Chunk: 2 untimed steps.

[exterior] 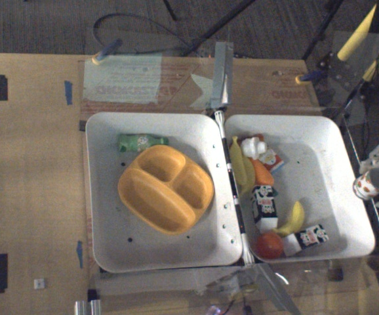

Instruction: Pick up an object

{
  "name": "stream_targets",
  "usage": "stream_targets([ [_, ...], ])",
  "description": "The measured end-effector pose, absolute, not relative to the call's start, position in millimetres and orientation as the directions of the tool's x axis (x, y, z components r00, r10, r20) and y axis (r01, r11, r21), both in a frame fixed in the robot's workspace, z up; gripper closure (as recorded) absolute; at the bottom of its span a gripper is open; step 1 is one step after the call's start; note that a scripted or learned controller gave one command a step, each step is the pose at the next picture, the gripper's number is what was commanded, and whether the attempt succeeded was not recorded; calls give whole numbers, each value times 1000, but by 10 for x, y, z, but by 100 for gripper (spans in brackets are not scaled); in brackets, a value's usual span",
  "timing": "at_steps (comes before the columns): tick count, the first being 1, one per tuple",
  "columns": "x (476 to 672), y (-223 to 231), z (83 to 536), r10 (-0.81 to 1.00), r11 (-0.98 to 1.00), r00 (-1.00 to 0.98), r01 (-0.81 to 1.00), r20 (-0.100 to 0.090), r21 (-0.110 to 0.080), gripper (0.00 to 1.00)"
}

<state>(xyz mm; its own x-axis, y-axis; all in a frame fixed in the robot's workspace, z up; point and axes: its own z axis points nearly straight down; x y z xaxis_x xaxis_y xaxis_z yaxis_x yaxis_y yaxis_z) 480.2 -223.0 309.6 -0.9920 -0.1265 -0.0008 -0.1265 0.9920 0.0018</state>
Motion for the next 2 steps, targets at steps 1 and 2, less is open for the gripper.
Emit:
stream_targets([
  [1,5256,-2225,2288,-422,906,-906,-422,-1,3,100],
  [2,4928,-1695,2234,-563,826,-827,-563,0,4,100],
])
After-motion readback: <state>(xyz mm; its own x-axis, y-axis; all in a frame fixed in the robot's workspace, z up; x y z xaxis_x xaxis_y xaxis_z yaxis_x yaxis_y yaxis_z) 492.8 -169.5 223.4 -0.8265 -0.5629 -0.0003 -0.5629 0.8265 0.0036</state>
